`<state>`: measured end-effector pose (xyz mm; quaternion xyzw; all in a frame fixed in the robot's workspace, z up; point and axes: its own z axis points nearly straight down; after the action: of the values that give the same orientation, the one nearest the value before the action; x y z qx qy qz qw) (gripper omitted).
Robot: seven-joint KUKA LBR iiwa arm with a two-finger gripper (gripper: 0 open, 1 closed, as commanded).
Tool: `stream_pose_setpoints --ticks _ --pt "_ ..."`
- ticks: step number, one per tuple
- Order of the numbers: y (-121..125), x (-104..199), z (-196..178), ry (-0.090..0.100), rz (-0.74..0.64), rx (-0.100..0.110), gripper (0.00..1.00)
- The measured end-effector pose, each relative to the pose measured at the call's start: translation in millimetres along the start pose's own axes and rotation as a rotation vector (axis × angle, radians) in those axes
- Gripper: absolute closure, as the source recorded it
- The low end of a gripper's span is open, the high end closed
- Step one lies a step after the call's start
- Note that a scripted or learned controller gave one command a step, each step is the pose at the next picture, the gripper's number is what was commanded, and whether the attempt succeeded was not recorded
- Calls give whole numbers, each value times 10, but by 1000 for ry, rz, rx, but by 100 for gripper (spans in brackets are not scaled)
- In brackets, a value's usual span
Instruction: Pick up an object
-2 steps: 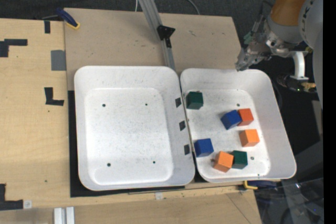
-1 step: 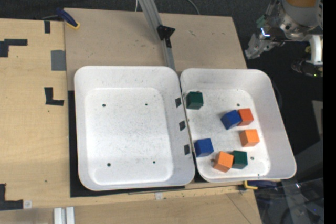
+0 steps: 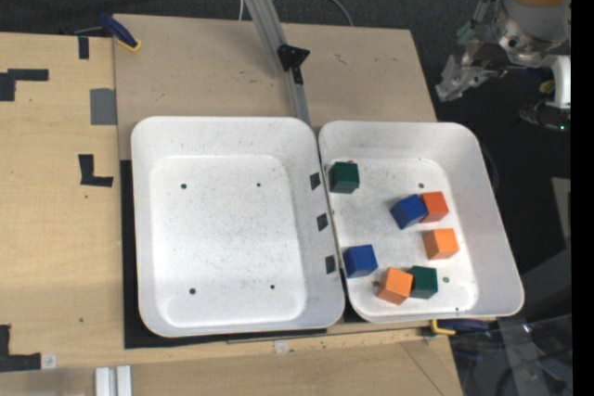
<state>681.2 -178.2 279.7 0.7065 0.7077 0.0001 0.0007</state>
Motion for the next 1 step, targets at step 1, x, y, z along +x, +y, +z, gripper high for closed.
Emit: stream_pose_setpoints --ticks 1 --pt "-169 426 -19 2 -2 3 100"
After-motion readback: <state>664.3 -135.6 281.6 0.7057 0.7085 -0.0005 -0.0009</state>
